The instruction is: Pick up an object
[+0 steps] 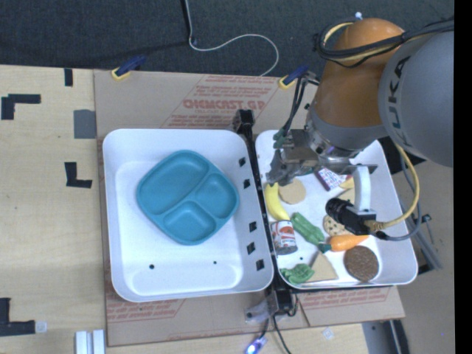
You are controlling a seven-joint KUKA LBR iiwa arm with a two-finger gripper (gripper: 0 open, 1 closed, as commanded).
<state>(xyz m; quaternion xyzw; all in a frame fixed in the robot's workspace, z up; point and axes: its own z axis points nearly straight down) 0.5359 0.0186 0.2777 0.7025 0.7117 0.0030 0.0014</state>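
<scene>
Clutter lies along the near edge of the right bin [391, 279]: a green leafy piece [299, 274] in the near left corner, a tan wedge [324, 269] touching it, and a brown round disc [361, 262] just beside the wedge. A little farther in, an orange carrot [346, 242] lies on its side above the disc. A small red and white can [284, 237] stands against the left wall. Between the can and the carrot a green pickle-like piece [308, 228] lies at a slant.

Beyond them a yellow banana [274, 201] runs along the left wall, with a pale tan disc [293, 192] just beside its far end. My gripper [284, 161] hangs low over that far end of the banana, close to the wall. Whether it is apart or together I cannot tell, because my own wrist covers it. A purple and white packet [332, 177] lies near the pale disc, partly under my wrist.

In the left bin [122, 220] a blue divided plate [188, 196] lies flat near the middle.

Farther back, brown cardboard [221, 102] shows under both bins. My arm [435, 94], with its orange band [365, 50], rises over the far right corner. A white cable [228, 43] loops across the dark floor beyond.
</scene>
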